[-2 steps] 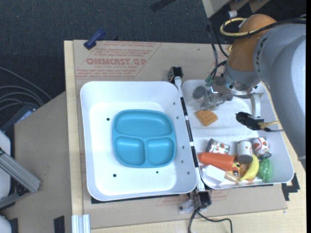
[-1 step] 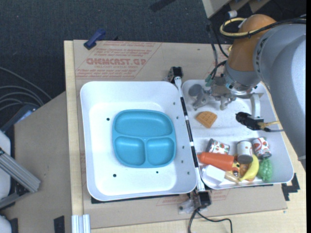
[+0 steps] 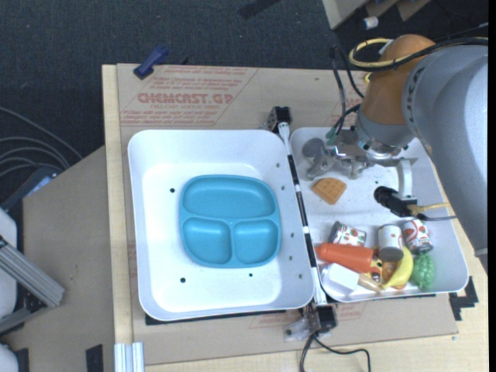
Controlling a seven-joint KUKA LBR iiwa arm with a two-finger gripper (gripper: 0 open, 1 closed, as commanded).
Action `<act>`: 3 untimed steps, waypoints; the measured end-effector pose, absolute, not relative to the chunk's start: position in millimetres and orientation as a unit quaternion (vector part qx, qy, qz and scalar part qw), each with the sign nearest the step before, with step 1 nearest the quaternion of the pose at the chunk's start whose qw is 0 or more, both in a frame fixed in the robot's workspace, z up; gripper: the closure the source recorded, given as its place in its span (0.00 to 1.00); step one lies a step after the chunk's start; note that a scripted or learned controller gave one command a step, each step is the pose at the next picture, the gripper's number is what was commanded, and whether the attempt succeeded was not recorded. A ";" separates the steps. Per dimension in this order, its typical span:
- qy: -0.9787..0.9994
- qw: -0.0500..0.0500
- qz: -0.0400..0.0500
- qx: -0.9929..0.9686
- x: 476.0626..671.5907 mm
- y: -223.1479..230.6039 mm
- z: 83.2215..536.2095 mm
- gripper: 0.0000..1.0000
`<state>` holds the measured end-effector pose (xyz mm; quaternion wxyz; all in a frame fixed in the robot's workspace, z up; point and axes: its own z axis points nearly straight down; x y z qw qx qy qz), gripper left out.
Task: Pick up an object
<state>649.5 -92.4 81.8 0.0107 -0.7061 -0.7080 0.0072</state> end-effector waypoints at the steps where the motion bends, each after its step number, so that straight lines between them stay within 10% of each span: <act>1: -0.708 0.012 0.008 -0.706 648.7 -92.1 91.4 1.00; 2: -0.708 0.011 0.007 -0.706 649.7 -91.8 92.1 0.00; 3: -0.709 0.022 0.015 -0.704 656.7 -91.5 78.9 0.00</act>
